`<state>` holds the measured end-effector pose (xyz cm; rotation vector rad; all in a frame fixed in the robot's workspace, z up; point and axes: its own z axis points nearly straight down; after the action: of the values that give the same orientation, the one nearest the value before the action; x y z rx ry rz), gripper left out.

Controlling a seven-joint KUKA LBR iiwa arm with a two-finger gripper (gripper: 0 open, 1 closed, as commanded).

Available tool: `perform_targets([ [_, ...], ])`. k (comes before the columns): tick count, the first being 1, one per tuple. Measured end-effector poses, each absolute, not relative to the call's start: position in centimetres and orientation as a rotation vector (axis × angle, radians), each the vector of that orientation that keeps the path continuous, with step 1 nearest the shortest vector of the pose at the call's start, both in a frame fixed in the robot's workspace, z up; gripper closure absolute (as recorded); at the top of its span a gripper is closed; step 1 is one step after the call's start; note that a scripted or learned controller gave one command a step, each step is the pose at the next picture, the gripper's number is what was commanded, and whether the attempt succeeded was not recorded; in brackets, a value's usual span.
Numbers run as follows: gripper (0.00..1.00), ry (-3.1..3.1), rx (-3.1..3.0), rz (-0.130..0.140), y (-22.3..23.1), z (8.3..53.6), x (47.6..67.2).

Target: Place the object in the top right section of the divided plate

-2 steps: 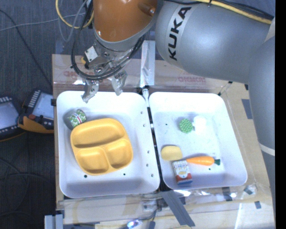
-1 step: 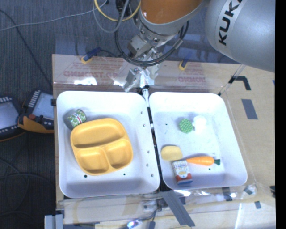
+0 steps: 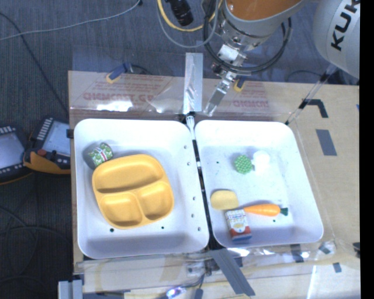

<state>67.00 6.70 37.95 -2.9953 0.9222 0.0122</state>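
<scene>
a can (image 3: 99, 154) touches the upper left rim of the yellow plate (image 3: 133, 190) in the left bin (image 3: 82, 233). right of the plate, beyond the bins' divider, lie a yellow lump (image 3: 224, 199), carton (image 3: 238, 225), green ball (image 3: 243, 164), white ball (image 3: 260, 158) and carrot (image 3: 264, 210). the gripper (image 3: 217, 99) hangs above the plate's far right, grasping nothing; whether it is clenched i cannot tell.

Lighting: bright, even, overhead. Shadows: soft, short. Glare: white bins (image 3: 292, 175), near-edge tape (image 3: 245, 252), far plastic sheet (image 3: 146, 93). Focus: fair; arm (image 3: 257, 11) at far edge blurred. Slight softness overall.

Empty yellow divided plate (image 3: 133, 190) lies flat in left bin (image 3: 82, 233).
</scene>
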Motion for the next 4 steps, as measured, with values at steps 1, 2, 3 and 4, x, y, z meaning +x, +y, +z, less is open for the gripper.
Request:
perform_targets([
  [1, 0.0, 0.32, -3.124, 0.016, 11.8, 30.8, 65.4],
  [2, 0.0, 0.335, -3.12, 0.012, 6.1, 32.7, 66.9],
  [3, 0.0, 0.332, -3.12, 0.012, 6.2, 32.6, 66.9],
  [4, 0.0, 0.332, -3.12, 0.013, 6.2, 32.6, 66.9],
])
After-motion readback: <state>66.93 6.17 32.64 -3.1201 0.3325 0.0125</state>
